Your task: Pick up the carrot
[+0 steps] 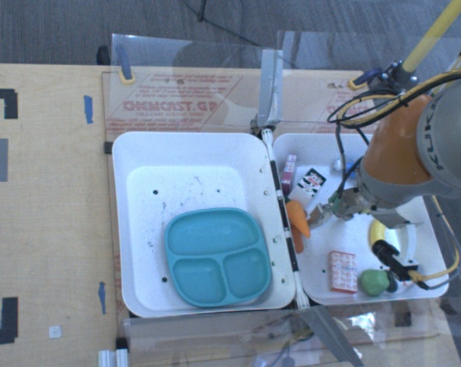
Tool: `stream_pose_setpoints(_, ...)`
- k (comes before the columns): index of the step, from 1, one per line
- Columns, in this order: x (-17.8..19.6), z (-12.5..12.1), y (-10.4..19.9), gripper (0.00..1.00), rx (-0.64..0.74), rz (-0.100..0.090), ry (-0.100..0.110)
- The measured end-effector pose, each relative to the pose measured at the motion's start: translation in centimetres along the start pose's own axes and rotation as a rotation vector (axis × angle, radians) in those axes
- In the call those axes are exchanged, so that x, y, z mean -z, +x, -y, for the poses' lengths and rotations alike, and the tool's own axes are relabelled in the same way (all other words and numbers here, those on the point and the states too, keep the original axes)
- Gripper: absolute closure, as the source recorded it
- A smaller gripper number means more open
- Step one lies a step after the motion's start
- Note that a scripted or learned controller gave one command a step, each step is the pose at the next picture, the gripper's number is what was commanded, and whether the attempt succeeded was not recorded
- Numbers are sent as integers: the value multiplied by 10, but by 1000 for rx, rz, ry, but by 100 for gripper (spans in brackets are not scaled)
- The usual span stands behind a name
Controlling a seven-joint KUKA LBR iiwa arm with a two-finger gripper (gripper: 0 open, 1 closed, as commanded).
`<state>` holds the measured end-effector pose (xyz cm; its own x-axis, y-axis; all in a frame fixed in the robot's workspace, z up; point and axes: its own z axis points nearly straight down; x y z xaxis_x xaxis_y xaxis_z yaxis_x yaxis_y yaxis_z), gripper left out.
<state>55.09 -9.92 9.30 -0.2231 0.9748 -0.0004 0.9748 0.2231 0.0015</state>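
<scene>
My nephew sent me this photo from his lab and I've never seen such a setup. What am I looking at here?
One camera looks down at a slant on a bench with two shallow white bins. The grey and orange thing is a robot arm reaching in from the right; its gripper is low in the right bin, close beside an orange carrot, which lies on the bin floor. That bin also holds a small red packet and a green fruit-like toy. The left bin holds a teal divided tray.

The pale wooden bench [47, 228] bears two white bins, left bin [131, 167] touching right bin [314, 281].
</scene>
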Motion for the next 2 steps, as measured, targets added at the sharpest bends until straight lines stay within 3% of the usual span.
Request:
stream_pose_setpoints(1,10,0,-3,100,-6,2,-4)
stream_pose_setpoints(2,91,41,77,100,-362,0,3)
